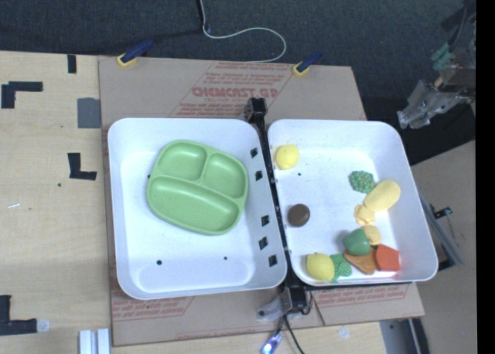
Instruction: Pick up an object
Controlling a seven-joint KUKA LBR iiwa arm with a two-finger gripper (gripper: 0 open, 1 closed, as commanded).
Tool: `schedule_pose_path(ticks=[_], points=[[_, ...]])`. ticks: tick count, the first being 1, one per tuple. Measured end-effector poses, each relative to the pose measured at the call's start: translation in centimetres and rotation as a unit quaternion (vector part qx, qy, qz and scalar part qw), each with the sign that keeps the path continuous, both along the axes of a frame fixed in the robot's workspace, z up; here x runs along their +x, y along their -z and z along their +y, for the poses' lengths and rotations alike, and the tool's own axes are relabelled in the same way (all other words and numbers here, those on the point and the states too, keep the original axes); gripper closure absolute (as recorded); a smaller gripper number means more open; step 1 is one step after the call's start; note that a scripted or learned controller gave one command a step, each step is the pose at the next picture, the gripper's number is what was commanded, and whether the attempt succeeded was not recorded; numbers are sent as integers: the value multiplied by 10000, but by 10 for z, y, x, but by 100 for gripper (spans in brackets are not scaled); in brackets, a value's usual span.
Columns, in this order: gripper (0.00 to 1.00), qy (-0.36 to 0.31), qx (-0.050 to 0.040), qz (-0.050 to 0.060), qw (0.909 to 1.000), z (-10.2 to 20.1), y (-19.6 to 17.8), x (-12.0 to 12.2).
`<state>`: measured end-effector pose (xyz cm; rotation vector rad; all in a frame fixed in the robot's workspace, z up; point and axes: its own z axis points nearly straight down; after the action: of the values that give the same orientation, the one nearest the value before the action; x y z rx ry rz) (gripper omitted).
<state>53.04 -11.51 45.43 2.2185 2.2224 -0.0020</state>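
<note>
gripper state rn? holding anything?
Gripper: cannot be told whether open or closed. It sits off the right bin's upper right corner, above the bench, with nothing visibly in its grasp.

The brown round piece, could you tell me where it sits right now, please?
The brown round piece lies in the right bin, near the divider, below the yellow ball.

Gripper (421, 113) high at the view's right edge, tilted down-left.
</note>
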Motion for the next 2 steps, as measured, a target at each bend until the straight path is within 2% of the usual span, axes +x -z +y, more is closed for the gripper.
schedule_pose_path(ticks=[1, 2], points=[[100, -9, 4, -46, 10000, 19, -86, -35], [100, -18, 19, 78, 10000, 72, 43, -48]])
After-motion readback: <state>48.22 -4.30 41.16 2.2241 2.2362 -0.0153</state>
